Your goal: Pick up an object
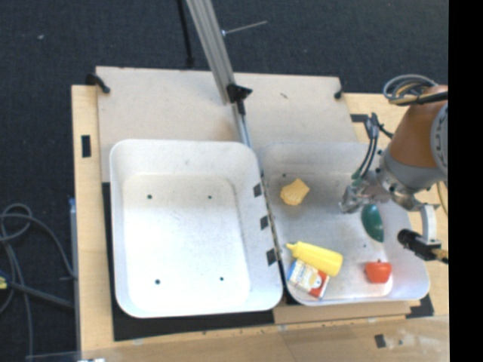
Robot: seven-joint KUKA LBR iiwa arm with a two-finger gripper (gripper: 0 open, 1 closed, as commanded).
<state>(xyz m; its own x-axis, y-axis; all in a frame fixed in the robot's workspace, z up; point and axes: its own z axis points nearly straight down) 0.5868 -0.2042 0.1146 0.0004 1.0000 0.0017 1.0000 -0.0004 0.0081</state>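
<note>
1. The gripper (355, 200) hangs over the right bin (324, 161), near the middle of its right half, at the end of the grey arm (413, 145) reaching in from the right.
2. How far apart its fingers stand cannot be told from above.
3. A dark green object (372, 221) lies just beside the gripper, on its lower right; whether they touch is unclear.
4. A yellow lump (294, 192) lies to the gripper's left, apart from it.
5. A yellow bottle (315, 256) lies along the bin's front part, touching a small red and white packet (307, 278).
6. A red object (378, 271) sits near the front right corner.
7. The left bin (189, 228) stands alongside, touching the right one.
</note>
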